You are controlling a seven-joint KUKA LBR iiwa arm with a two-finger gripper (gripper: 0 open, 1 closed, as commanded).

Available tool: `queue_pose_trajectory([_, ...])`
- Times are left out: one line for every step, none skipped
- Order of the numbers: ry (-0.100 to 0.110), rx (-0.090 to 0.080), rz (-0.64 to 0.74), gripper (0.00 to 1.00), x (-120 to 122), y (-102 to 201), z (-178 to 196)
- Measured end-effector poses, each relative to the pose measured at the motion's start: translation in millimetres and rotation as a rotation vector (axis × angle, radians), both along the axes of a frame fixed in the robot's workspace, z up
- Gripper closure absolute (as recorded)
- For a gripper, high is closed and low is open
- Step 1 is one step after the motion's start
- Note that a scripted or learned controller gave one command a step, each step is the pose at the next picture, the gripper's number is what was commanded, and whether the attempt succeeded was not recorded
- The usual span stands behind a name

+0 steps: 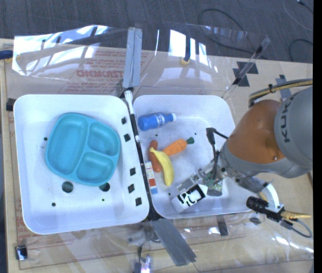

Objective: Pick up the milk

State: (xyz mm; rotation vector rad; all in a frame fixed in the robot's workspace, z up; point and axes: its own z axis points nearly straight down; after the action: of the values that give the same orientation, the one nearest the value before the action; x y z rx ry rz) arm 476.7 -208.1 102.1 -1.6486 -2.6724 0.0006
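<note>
The milk (155, 120) is a small blue bottle with a white cap. It lies on its side at the back left of the right bin (229, 115). My gripper (192, 194) is down near the front wall of the same bin, well in front of the milk and to its right. It is apart from the bottle. The grey arm with its orange band (251, 141) comes in from the right over the bin's right rim.
An orange carrot (176, 147), a yellow banana (164, 166) and a red-orange piece beside it (155, 160) lie between the milk and the gripper. The left bin (30, 209) holds a blue divided plate (83, 148). Cables run along the right side.
</note>
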Motion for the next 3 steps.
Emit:
queue_pose_trajectory([-0.001,-0.001,0.005,1.00,1,0,10])
queue_pose_trajectory([-0.001,-0.001,0.005,0.00,1,0,10])
queue_pose_trajectory([-0.001,0.000,0.117,0.00,0,21,-10])
